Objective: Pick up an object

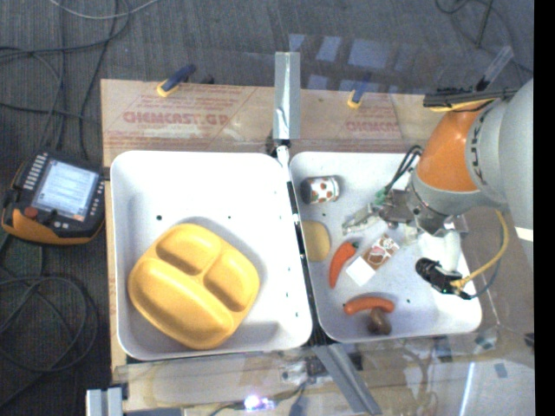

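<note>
The right bin (451, 319) holds several small objects: a red-and-white cup on its side (322, 189), a pale yellow oval piece (317, 240) against the left wall, an orange carrot-like piece (342, 263), a white card with a brown picture (371, 259), a red sausage (368, 304) and a brown mushroom-like lump (378, 321). My gripper (381, 213) reaches in from the right, low over the bin's middle, just above the card and carrot piece. Its tips are lost among cables and clutter.
A big yellow sectioned plate (194, 284) lies upside down in the left bin (139, 180). A black connector on a yellow cable (434, 273) hangs over the right bin's right side. A teach pendant (59, 196) lies on the floor at left.
</note>
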Controlling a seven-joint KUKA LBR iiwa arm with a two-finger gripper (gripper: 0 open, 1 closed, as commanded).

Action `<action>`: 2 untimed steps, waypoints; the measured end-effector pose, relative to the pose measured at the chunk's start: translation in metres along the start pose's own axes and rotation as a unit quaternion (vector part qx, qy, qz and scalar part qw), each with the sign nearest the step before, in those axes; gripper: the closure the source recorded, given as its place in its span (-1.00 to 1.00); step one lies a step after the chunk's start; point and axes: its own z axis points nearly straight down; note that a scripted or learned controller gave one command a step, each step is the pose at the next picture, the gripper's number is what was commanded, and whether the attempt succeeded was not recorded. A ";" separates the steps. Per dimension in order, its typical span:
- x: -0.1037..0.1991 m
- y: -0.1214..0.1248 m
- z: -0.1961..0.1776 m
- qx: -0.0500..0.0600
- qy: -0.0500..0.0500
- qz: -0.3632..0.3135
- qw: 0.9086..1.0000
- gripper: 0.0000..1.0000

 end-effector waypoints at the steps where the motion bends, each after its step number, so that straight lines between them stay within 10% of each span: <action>1: -0.012 -0.047 -0.001 -0.003 0.000 0.032 0.999 -1.00; 2: -0.015 -0.046 -0.010 -0.004 -0.001 0.033 0.999 1.00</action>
